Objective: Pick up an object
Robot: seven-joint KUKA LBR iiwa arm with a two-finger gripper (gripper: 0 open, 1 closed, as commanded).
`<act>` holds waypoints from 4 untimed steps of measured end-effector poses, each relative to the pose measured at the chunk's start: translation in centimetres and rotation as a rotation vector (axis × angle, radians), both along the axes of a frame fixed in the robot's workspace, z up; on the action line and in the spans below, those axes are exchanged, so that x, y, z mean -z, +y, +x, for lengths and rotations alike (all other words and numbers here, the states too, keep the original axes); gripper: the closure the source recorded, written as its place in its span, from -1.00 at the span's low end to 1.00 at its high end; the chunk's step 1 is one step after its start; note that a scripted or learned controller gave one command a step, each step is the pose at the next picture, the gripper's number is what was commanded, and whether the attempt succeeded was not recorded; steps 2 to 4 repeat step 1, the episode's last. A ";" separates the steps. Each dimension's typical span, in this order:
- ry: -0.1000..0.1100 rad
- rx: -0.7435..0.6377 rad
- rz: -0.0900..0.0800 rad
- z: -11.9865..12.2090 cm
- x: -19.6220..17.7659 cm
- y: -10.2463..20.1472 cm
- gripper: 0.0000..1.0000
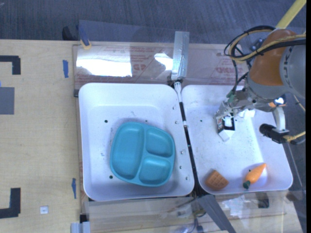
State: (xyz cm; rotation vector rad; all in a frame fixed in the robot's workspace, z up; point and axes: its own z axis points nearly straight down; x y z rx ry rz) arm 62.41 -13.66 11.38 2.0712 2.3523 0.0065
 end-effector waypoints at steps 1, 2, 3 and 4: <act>0.001 0.162 0.004 -0.5 -12.2 6.6 1.00; 0.001 0.162 0.004 -0.5 -12.2 6.6 1.00; 0.001 0.162 0.004 -0.5 -12.2 6.6 1.00; 0.001 0.162 0.004 -0.5 -12.2 6.6 1.00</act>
